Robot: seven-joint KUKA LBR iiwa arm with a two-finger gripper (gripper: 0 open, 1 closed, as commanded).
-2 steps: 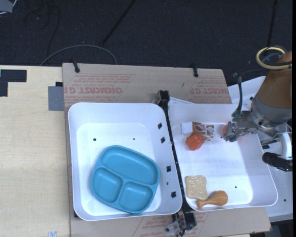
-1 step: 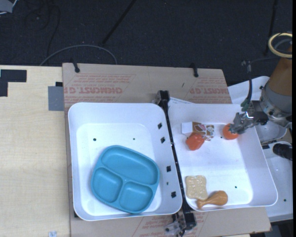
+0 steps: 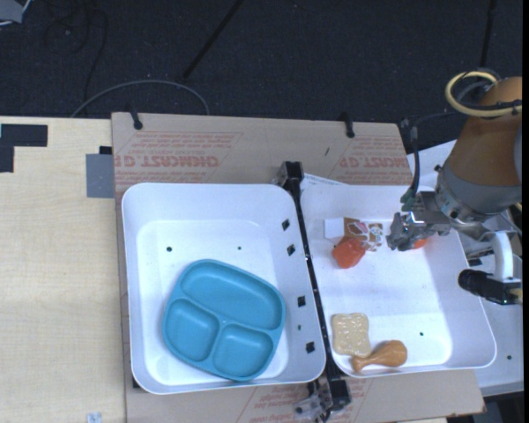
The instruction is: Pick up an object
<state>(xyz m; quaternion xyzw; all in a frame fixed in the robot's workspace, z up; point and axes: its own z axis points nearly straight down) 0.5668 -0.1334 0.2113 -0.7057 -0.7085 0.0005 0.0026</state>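
Reaching in from the right edge of the frame: a grey arm (image 3: pixel 481 170) with an orange band, bent down over the upper right part of the right bin (image 3: pixel 441 324). Gripper (image 3: pixel 409 233) low over the bin's white floor, pointing toward the left. Fingers: too dark and small to judge, released or clenched cannot be told, and nothing seen between them.

Side by side on the pale tabletop (image 3: pixel 44 271), on a sheet of brown cardboard (image 3: pixel 247 148): two shallow white bins. In the left bin (image 3: pixel 150 210), lower centre of the frame: a large blue plate (image 3: pixel 222 318) with three compartments, lying flat and slightly turned.

In the right bin, just left of the gripper: a small printed packet (image 3: pixel 363 232) touching a red, rounded tomato-like thing (image 3: pixel 348 253) right below it. Near the bin's lower edge: a pale slice of toy bread (image 3: pixel 350 330), and touching it on the right a tan toy drumstick (image 3: pixel 382 355), lying on its side.
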